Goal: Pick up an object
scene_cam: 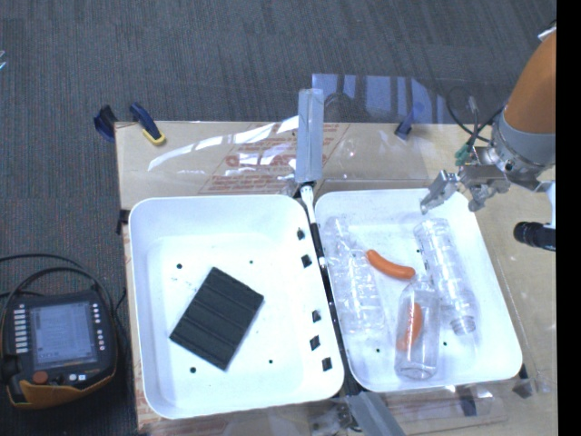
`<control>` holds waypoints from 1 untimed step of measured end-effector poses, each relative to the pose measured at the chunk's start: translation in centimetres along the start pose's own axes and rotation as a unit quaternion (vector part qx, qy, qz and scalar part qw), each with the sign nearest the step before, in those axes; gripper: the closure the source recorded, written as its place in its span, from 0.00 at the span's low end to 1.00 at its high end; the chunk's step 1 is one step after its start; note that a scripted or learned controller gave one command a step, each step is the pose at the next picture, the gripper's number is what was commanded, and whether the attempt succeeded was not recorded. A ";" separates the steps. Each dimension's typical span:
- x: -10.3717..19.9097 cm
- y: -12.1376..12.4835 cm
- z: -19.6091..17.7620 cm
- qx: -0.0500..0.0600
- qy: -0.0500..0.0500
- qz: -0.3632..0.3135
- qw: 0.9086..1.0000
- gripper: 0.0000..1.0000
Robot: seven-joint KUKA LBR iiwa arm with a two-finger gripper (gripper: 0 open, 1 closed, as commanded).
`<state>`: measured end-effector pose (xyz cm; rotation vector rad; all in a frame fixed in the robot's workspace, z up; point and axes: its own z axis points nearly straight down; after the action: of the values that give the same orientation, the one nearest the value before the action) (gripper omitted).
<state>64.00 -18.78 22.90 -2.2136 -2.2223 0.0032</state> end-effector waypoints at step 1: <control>1.6 -2.2 9.5 -0.017 -0.003 -0.018 1.000 0.00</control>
<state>61.73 -17.12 13.41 -2.1924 -2.2835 -0.0278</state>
